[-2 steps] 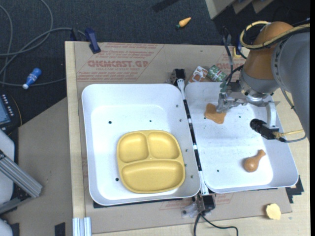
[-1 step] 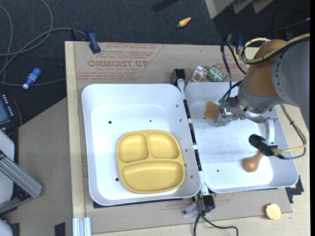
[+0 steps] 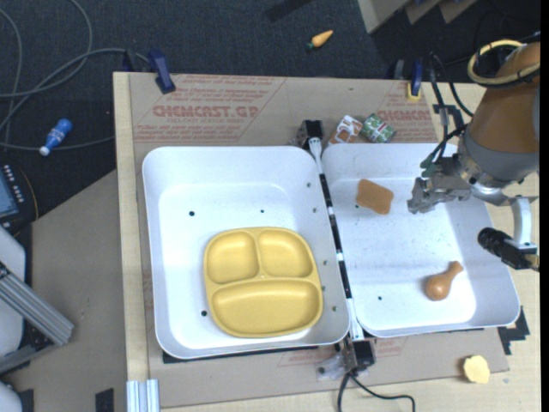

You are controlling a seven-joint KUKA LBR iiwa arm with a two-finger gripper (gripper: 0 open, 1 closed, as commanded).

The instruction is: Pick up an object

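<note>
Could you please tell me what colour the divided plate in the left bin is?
The divided plate is pale yellow, seen in the camera view.

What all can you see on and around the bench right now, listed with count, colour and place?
bins: two, white, side by side on the bench
plate: one, yellow, three sections, in the left bin
block: one, tan, upper part of the right bin
pear-shaped piece: one, brown, lower right of the right bin
wrappers: small cluster, green and white, bench behind the bins
yellow piece: one, bench corner, in front of the right bin
bottle: one, blue, floor at left
carrot-like piece: one, orange, floor behind the bench
clamps: two, blue, back edge
arm: one, grey and orange, right
hand: one, grey, over the right bin, near the block
</note>
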